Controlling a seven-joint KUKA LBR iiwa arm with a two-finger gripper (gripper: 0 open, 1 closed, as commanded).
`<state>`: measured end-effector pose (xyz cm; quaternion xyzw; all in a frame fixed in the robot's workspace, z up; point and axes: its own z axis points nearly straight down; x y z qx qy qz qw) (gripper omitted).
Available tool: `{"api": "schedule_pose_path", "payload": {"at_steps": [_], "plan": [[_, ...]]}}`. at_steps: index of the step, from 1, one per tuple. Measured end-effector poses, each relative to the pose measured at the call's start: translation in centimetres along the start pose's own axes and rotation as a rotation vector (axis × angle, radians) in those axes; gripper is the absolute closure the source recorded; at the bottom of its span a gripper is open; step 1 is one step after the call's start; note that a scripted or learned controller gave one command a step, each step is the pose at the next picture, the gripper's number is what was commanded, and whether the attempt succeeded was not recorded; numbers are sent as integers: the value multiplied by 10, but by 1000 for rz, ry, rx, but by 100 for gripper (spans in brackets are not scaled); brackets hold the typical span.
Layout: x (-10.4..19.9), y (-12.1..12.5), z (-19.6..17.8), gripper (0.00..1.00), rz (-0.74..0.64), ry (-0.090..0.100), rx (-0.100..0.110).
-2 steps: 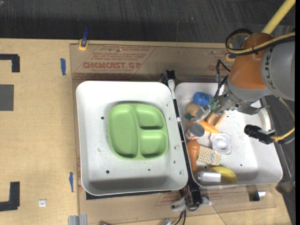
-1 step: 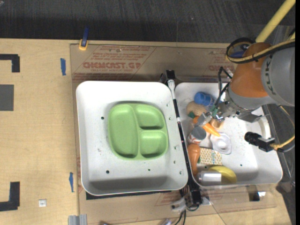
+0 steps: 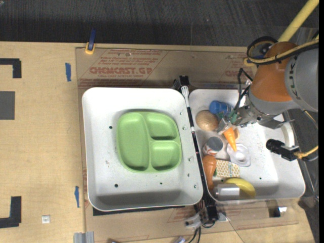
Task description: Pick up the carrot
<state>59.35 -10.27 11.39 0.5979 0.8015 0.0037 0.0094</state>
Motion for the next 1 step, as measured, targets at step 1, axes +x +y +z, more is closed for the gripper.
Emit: {"api": "schedule_pose_path", "payload": {"at_steps": [1], "plan": [[68,55,-74,100,-137,9,6]]}}
